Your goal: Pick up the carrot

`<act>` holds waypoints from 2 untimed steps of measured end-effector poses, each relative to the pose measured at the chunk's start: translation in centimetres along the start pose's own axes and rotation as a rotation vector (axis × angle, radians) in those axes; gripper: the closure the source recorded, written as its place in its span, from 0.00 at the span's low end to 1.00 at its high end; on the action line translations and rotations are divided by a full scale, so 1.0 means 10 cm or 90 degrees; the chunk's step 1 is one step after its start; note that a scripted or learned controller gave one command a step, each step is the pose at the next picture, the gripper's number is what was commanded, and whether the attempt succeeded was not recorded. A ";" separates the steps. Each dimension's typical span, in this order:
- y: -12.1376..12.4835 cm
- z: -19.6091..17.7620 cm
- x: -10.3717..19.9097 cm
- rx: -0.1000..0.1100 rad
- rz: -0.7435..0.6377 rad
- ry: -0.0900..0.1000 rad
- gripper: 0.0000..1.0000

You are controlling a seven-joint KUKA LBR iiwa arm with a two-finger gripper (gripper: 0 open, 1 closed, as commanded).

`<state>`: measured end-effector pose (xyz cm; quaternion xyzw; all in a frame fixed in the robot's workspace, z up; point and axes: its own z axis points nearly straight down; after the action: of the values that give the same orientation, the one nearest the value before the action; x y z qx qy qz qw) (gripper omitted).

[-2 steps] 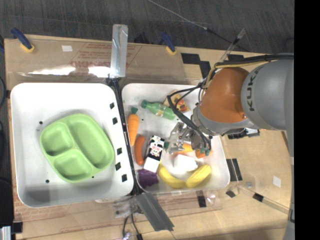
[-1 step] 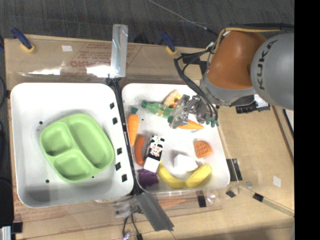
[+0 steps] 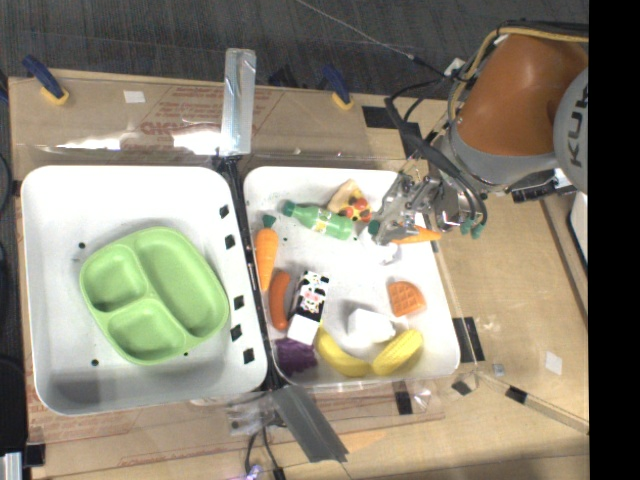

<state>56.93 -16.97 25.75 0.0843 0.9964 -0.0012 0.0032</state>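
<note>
A grey metal bracket [image 3: 308,430] is seen at the near edge of the bench, below the gap between the two bins. Just behind it, along the near wall of the right bin [image 3: 445,298], a banana [image 3: 343,357] is laid, with a second yellow piece [image 3: 401,348] touching its right end and a purple item [image 3: 295,354] at its left end. A white lump [image 3: 368,323] is set just behind the banana, and a round orange waffle [image 3: 405,297] lies to the right of it.

The carrot [image 3: 266,253] is found at the left side of the right bin, lying close along the wall, its green top toward the far side. A red sausage [image 3: 281,298] is placed just beside its tip, and a small cow-patterned carton [image 3: 312,296] is set to the right of the sausage. Farther back a green bottle [image 3: 318,220] is laid on its side, with a pizza slice [image 3: 350,200] behind it.

The gripper [image 3: 402,218] is held low over the far right part of the right bin, well apart from the carrot. Whether it is released or clenched cannot be told; a small orange thing [image 3: 425,235] is seen at its right side.

In the left bin [image 3: 40,208] a green divided plate [image 3: 152,293] is resting.
</note>
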 end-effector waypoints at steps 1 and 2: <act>-0.31 0.18 0.86 -0.001 -0.142 0.004 1.00; -0.06 0.05 0.78 -0.002 -0.313 0.002 1.00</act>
<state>49.10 -16.29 25.23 -0.1609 0.9870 -0.0004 0.0011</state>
